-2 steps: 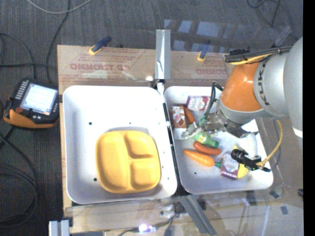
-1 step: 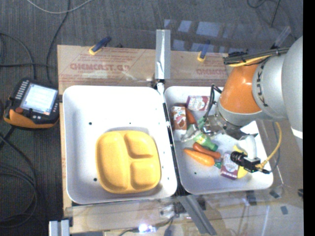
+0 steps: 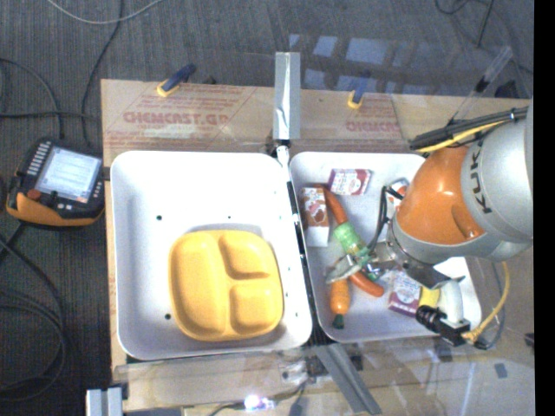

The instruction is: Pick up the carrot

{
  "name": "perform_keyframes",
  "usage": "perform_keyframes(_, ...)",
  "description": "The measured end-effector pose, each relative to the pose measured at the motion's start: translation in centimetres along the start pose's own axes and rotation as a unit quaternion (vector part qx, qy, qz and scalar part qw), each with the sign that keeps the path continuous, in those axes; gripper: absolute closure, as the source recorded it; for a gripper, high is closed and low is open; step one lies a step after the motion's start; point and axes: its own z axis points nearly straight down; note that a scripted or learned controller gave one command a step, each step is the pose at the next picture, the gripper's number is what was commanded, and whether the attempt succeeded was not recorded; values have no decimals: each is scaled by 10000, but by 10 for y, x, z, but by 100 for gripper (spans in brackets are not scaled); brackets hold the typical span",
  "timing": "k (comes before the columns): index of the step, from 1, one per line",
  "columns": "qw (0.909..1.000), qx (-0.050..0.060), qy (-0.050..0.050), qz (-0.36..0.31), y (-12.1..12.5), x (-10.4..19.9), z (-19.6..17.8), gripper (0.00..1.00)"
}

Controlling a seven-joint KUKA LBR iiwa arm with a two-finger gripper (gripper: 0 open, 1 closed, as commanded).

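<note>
A: Gripper (image 3: pixel 362 264) status?

B: Low in the right bin (image 3: pixel 451 302), metal fingers spread partway. Nothing visibly clamped between them. Not calling it a hold.

A: Carrot?

B: 2 candidates, both toy-like. The orange carrot (image 3: pixel 339 295) with the dark tip lies just below-left of the jaws, roughly upright in the view, apart from the fingers as far as I can tell. The slimmer red-orange piece (image 3: pixel 365 285) sits right under the jaws, maybe touching a finger; too cluttered to say.

A: What else is around?

B: A green piece (image 3: pixel 348 237) just above the jaws, a red stick (image 3: pixel 335 205) beyond it, a brown packet (image 3: pixel 315 208) and a red label box (image 3: pixel 349 181) further up. Small purple carton (image 3: pixel 404 292) on the arm side of the jaws. The yellow divided tray (image 3: pixel 227 284) is well away in the left bin (image 3: pixel 139 198).

A: Handling?

B: My guess: light, rigid plastic, smooth and tapered, so it can squirt out of a pinch. Not fragile. Take it across the thick middle, jaws square to its long axis, not at the narrow dark end.

A: Risk?

B: Neighbours crowd it; fingers may catch the red-orange piece instead.
</note>
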Motion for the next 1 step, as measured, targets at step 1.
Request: perform_keyframes(1,10000,-37,-8,2,3,-1,-12,100)
